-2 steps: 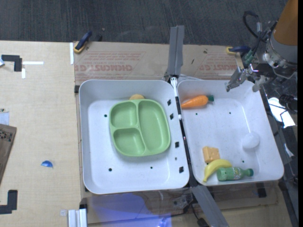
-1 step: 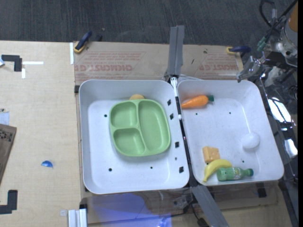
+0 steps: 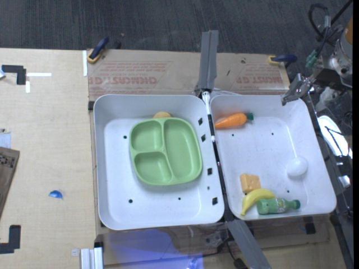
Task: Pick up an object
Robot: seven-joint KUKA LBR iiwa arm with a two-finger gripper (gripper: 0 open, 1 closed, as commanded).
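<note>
Red mirrored lettering runs across the brown cardboard sheet (image 3: 168,72) behind the bins; it reads backwards and is too faint to make out with confidence. The green bottle (image 3: 277,205) carries a label, too small to read.

The left bin (image 3: 106,167) holds a green divided plate (image 3: 166,151) with three compartments, lying flat near the bin's middle. A small yellowish object (image 3: 162,115) peeks out from behind the plate's far rim, mostly hidden.

The right bin (image 3: 314,150) holds the loose things: a carrot (image 3: 233,120) lying near the far left corner, a white ball (image 3: 297,167) toward the right wall, an orange block (image 3: 250,182) near the front, and just in front of it a banana (image 3: 256,198) touching the green bottle, which lies on its side along the front wall.

The arm enters at the upper right, its end effector (image 3: 294,90) hovering above the right bin's far right corner, apart from every object. Nothing sits between its fingers; whether they are spread or pressed together cannot be told.

A blue clamp (image 3: 99,47) sits on the counter (image 3: 45,150) behind the left bin.
</note>
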